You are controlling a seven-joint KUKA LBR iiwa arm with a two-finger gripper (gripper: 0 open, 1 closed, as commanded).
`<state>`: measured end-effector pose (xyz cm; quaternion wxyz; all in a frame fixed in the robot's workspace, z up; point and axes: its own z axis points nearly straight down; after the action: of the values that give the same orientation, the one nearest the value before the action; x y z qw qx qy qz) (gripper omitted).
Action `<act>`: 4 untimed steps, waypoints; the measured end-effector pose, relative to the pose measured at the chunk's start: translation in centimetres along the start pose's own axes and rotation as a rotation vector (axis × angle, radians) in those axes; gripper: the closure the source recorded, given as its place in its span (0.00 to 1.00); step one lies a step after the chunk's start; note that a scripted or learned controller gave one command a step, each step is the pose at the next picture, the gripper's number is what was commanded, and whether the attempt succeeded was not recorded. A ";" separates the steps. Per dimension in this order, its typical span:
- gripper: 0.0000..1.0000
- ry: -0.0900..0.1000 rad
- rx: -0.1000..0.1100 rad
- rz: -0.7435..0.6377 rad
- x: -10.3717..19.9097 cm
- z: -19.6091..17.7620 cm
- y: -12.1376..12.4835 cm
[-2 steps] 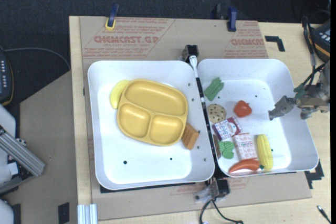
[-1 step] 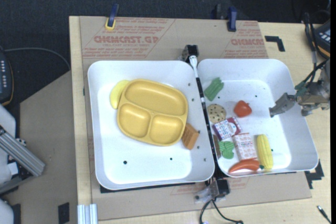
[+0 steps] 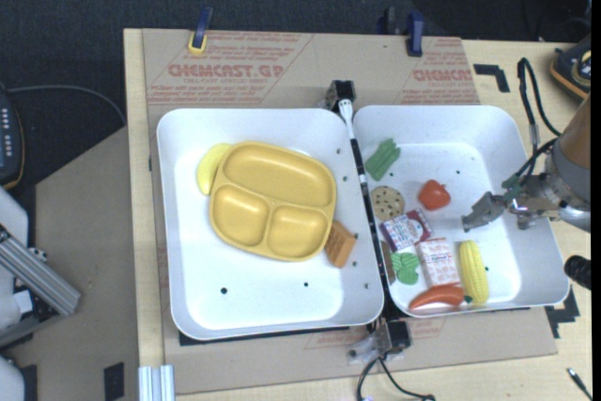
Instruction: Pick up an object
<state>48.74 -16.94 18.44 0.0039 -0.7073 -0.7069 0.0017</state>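
Two white bins sit side by side on the bench. The left bin [image 3: 178, 230] carries a yellow divided plate [image 3: 272, 200] near its middle, with a banana [image 3: 210, 166] tucked under the plate's upper-left edge and a brown cracker [image 3: 340, 245] touching its lower-right corner. The right bin [image 3: 507, 131] holds the smaller items: an ear of corn [image 3: 473, 270] and a hot dog [image 3: 437, 299] by the near edge, two snack packets [image 3: 406, 230] and [image 3: 438, 261], a cookie [image 3: 386, 201], a green pepper [image 3: 382, 158] near the dividing wall, and a tomato [image 3: 433, 194] around the middle. The gripper [image 3: 476, 213] hangs over the bin's right half; whether its fingers are spread or closed cannot be told, and nothing shows between them.
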 end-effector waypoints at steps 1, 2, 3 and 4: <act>0.00 0.001 -0.001 -0.001 0.5 6.3 0.1; 0.00 0.003 -0.010 -0.001 0.7 9.8 0.4; 1.00 0.001 -0.018 -0.002 0.7 8.4 0.6; 1.00 -0.006 -0.014 -0.001 0.5 2.5 -0.2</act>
<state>48.50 -16.43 15.90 -0.0030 -0.7070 -0.7072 -0.0011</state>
